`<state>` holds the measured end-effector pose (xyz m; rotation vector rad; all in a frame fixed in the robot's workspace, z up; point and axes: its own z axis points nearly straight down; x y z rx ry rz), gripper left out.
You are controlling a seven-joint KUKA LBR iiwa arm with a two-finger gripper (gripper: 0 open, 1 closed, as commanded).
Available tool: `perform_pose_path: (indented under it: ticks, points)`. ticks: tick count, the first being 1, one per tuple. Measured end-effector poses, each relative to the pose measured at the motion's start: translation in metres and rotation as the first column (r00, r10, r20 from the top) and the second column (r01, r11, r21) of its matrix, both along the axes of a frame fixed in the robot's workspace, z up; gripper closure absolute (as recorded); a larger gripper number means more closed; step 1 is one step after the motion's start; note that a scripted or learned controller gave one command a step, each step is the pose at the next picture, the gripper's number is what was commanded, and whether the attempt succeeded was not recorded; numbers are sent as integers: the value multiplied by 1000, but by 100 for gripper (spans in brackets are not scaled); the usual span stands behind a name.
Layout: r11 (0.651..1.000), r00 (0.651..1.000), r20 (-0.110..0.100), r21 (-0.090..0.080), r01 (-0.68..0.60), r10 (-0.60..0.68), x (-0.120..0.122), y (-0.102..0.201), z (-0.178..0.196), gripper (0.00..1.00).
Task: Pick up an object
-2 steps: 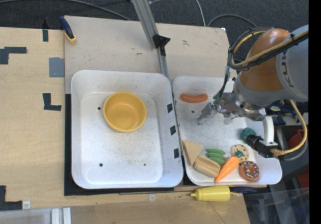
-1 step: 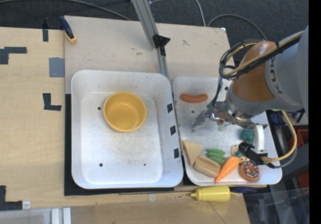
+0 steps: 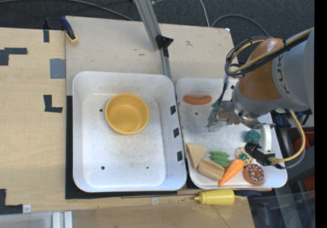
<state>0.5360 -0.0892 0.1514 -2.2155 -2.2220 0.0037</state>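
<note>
Gripper [image 3: 215, 121] low over bare floor near middle of right bin [image 3: 196, 132]; finger state not discernible, nothing seen held. Nearest item: orange sausage [image 3: 197, 99] at bin's far edge, apart from gripper. Clustered along near edge: tan wedge [image 3: 194, 152], wooden cylinder [image 3: 210, 169], green pods [image 3: 219, 157], carrot [image 3: 232, 170], round brown disc [image 3: 254, 174] at near right corner. Teal ball [image 3: 252, 135] by right edge. Left bin [image 3: 84, 135] bearing yellow bowl [image 3: 127, 113]. Judged: between targets, no pick secured.
</note>
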Motion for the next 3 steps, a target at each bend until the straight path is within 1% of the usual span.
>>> perform_pose_path:
  ticks: [1,2,3]
  points:
    - [1000,1000,8,-2,2,-2,8,-8,52,100]
    - [1000,1000,3,-1,3,-3,8,-8,55,100]
    - [1000,1000,3,0,-4,4,32,42,48,100]
